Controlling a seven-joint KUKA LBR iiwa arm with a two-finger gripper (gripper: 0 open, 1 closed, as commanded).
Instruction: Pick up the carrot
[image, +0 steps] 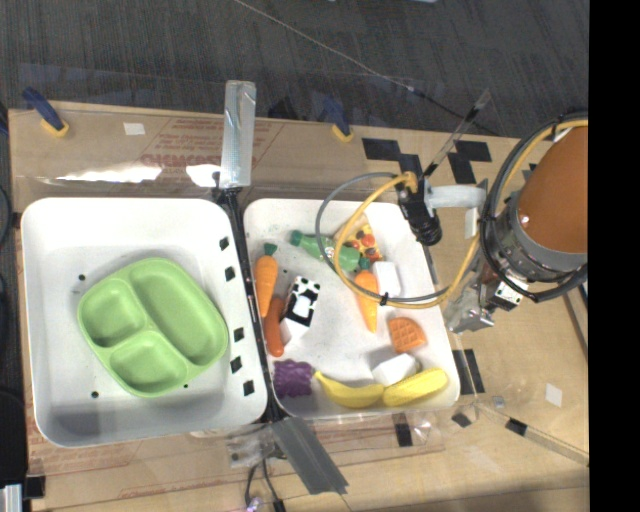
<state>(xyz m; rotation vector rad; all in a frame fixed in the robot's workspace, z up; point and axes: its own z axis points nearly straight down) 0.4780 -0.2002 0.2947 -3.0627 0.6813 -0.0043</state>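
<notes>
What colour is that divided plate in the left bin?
Light green; the divided plate shows clearly in the camera view.

Two white bins (40, 300) are seen. One green plate (152, 325) is held in the left bin. Beside that plate, in the right bin (330, 350), two carrots (266, 285), two bananas (385, 390), one purple grape bunch (293, 376) and one black-and-white block (303, 301) are counted.

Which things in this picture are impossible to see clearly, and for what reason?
- Claw, camera view: small and blurred beside the right bin; its state is unreadable.
- Toys near the yellow hose: the hose and cables cross them, so their kinds are unclear.
- Second carrot: its upper end sits among those toys.
- Arm: cut off at the right.
</notes>
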